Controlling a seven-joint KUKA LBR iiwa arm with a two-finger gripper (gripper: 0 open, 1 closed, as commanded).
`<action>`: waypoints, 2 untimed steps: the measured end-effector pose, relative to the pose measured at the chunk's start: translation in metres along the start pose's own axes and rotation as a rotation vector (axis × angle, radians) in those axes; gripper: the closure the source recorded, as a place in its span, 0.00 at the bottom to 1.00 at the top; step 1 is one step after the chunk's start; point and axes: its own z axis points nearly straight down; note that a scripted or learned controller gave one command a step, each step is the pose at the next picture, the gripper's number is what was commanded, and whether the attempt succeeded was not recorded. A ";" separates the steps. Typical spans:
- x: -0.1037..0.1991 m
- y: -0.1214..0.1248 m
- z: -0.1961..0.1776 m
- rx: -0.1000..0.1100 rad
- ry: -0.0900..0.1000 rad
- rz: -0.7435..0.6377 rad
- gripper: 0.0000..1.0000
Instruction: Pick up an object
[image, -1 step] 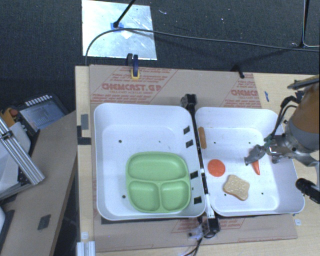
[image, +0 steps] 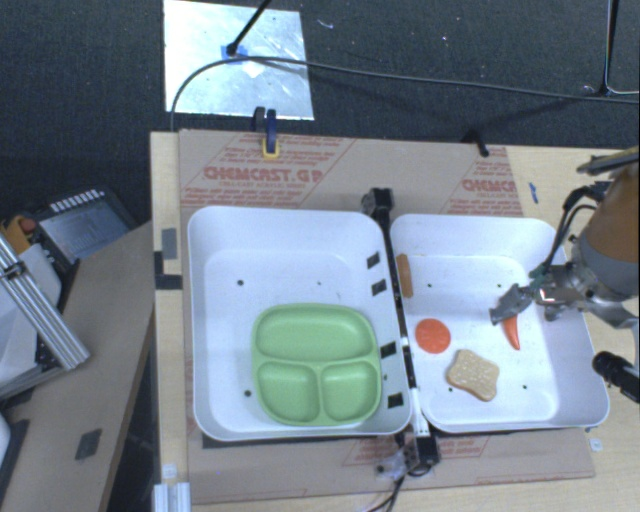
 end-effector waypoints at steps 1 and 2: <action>0.009 -0.006 0.053 0.004 0.002 0.001 0.00; 0.009 -0.006 0.105 0.002 0.001 0.002 0.00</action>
